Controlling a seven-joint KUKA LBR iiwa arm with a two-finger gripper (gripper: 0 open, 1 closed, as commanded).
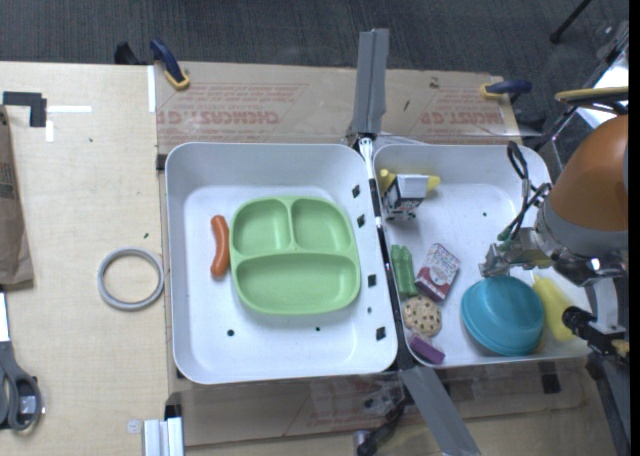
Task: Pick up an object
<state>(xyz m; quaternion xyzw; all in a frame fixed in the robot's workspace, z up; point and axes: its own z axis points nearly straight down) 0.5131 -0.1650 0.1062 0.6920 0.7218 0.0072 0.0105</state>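
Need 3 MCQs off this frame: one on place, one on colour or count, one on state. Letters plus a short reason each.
1. Where does the orange sausage lie?
A. in the left bin, beside the green tray
B. in the right bin
C. on the bench

2. What colour is the bowl in the right bin?
A. red
B. blue
C. white

3. How does the green tray sit?
A. upside down
B. on edge
C. flat, compartments up

Key: 1 A, it lies in the left bin off the tray's left edge. 2 B, the bowl is plainly blue. 3 C, its three compartments face the camera.
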